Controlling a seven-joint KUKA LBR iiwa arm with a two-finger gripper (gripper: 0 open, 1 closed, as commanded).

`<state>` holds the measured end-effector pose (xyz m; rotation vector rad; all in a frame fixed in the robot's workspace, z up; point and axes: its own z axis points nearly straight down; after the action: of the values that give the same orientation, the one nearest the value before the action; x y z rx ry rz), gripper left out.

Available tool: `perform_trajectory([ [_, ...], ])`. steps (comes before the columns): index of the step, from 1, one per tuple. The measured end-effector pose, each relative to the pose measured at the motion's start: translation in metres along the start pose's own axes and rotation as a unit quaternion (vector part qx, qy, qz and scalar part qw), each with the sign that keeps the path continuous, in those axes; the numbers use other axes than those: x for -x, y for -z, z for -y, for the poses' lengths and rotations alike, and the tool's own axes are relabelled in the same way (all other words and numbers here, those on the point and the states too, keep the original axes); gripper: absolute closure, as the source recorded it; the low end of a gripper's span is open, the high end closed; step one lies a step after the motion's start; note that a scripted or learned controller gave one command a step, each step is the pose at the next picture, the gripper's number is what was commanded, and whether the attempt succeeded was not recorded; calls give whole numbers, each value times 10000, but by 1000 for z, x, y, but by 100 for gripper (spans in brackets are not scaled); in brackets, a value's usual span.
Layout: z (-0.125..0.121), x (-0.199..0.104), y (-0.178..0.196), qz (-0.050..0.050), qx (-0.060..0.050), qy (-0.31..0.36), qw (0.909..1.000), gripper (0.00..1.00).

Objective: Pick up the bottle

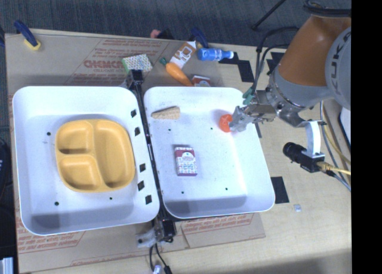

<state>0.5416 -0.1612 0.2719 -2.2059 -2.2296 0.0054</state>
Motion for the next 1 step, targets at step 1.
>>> perform_trajectory([
  [1,66,50,-35,4,14,520,9986,100],
])
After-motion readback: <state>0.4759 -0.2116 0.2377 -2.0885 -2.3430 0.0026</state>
